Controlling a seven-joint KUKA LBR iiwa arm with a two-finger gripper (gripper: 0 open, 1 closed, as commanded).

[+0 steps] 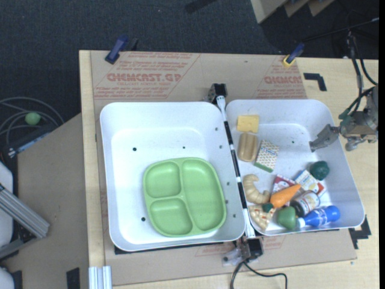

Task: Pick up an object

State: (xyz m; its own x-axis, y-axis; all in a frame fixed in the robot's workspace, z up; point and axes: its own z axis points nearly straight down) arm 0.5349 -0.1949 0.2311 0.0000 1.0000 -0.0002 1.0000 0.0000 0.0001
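Orange plastic carrot (285,195) among small toys crowding right white bin's (338,127) near corner | dark green round ball (320,169) just beside pile | jaws (322,138) at bin's right edge, gap not discernible, holding nothing visible | light-green divided plastic tray (182,195) in left white bin (120,137) | tan table (90,113)

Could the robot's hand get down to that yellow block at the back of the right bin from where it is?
Probably yes. The yellow block lies alone on bare bin floor, apart from the tan piece just in front, and the hand hovers over the same bin's far edge.
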